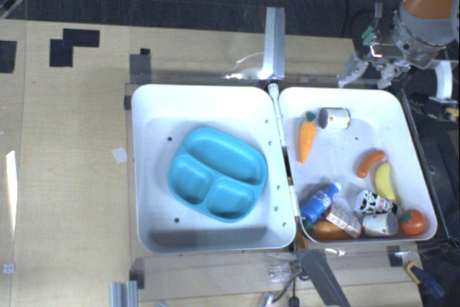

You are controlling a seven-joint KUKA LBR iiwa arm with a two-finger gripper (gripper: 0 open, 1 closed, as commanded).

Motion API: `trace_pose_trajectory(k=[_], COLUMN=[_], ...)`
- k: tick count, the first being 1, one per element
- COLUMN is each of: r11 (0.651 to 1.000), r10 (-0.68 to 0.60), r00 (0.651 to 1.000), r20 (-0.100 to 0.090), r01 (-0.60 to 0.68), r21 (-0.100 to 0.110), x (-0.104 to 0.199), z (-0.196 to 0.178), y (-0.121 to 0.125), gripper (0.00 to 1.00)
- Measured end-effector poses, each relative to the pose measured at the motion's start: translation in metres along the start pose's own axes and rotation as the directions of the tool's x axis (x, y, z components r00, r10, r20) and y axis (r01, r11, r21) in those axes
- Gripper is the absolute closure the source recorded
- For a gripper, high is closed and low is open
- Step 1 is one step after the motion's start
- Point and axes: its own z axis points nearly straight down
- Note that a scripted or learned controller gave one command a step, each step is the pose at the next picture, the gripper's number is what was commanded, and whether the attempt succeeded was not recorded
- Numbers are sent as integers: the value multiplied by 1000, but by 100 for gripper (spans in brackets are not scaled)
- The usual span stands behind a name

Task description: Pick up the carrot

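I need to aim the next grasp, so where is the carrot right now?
The carrot lies in the right bin, near its upper left corner, close to the divider between the bins, just left of a small silver can.

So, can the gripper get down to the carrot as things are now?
Probably yes. The carrot lies alone by the right bin's left wall, with only a can close by. The gripper hangs above the bin's far rim, with nothing between.

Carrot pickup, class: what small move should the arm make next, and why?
Probably travel left and down toward the carrot. The gripper hangs above the right bin's far rim, apart from it, while the carrot lies by the divider near a small can.
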Motion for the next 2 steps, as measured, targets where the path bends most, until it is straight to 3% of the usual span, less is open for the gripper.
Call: trace_pose_trajectory(k=[1,2], r11=[991,998], r10=[-131,-67], r00=[991,998], r20=[0,0], r01=[131,67], r21=[-1,-4], x=[56,35], z=[88,177], y=[-24,-38], gripper=[0,0])
